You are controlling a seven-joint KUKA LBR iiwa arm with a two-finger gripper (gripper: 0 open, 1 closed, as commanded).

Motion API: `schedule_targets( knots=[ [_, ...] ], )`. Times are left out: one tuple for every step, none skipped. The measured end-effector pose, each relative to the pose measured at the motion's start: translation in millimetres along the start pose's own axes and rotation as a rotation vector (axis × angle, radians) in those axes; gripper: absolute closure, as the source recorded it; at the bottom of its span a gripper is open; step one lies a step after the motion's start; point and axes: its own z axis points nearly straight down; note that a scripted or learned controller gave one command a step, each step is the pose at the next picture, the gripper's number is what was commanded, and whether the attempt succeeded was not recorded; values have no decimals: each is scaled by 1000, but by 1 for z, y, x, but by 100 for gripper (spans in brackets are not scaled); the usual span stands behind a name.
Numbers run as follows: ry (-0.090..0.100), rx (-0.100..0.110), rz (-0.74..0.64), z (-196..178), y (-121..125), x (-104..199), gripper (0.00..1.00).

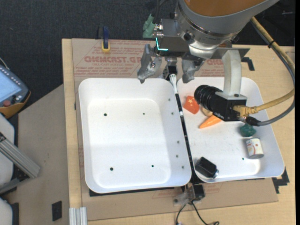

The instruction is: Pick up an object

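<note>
My gripper (168, 71) hangs over the far end of the ridge where the two bins meet, its fingers (146, 69) spread wide and open with nothing between them. In the right bin (269, 165) lie an orange block (191, 105), an orange cone-shaped piece (210, 122), a small teal object (248, 130), a white cylinder with a red mark (254, 147) and a black object (206, 167) at the near edge. The orange block sits just right of and nearer than the gripper.
The left bin (93, 125) is a shallow white tray. A black cylindrical unit (218, 103) on a white bracket, with yellow and black cables, hangs over the right bin's far half. A blue-and-yellow clamp (106, 39) stands on the board's far edge.
</note>
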Motion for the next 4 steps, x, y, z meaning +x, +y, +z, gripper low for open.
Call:
schedule_targets(
  knots=[
    [1, -4, -1, -11, 0, 1, 100],
    [1, -3, -1, -10, 0, 1, 0],
    [2, -6, -3, -21, 1, 2, 100],
    [-3, 8, -1, 41, 14, 31, 100]
  ],
)
